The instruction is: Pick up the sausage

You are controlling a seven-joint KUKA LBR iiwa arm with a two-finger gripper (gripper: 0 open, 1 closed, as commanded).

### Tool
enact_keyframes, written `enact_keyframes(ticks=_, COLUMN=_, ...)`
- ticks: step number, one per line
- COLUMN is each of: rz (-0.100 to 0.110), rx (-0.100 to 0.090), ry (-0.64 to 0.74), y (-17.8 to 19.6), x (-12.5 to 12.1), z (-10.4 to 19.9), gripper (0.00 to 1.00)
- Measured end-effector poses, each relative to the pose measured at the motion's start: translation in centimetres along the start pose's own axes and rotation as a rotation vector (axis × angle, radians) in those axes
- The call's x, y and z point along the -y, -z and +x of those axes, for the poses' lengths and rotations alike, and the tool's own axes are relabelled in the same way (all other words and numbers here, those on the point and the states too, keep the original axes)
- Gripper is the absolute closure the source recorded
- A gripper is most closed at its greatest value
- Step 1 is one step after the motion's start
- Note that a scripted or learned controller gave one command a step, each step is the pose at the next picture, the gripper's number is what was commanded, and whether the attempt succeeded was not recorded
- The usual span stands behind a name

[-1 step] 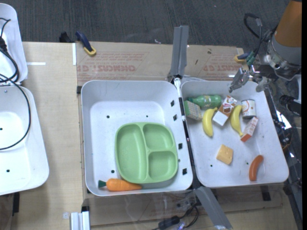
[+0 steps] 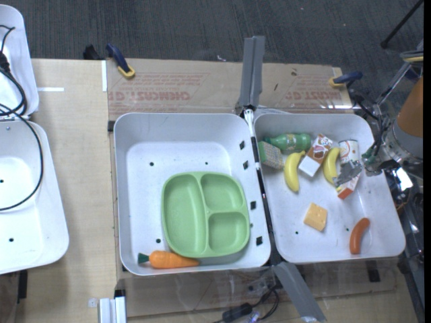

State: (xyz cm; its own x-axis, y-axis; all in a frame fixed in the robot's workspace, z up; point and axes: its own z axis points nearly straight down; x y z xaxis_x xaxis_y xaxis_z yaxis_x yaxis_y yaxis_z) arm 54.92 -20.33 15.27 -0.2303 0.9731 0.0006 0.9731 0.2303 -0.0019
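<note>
The sausage point(image 2: 359, 235) is a short orange-red link lying in the front right corner of the right bin point(image 2: 377, 251), with nothing touching it. My gripper point(image 2: 351, 173) reaches in from the right edge and hangs over the back right part of that bin, above a small red and white carton point(image 2: 346, 188). It is well behind the sausage and apart from it.
The right bin also holds a green bottle point(image 2: 289, 142), two bananas point(image 2: 291, 171) point(image 2: 331, 165), a cheese block point(image 2: 315, 217) and small cartons point(image 2: 322, 147). In the left bin point(image 2: 135, 180) lie a green divided plate point(image 2: 205, 214) and a carrot point(image 2: 168, 260).
</note>
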Motion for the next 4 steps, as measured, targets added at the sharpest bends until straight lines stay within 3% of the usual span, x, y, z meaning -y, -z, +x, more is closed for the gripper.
enact_keyframes(ticks=1, rz=0.001, rx=-0.01, ry=0.011, y=-6.3, x=5.3, z=-0.1, gripper=0.0)
enact_keyframes(ticks=2, rz=-0.001, rx=-0.006, ry=0.091, y=-6.2, x=3.7, z=-0.6, gripper=0.0)
enact_keyframes(ticks=3, rz=-0.001, rx=-0.006, ry=0.091, y=-6.2, x=7.2, z=0.2, gripper=0.0)
enact_keyframes(ticks=4, rz=-0.003, rx=-0.001, ry=0.087, y=-5.3, x=7.2, z=0.0, gripper=1.0)
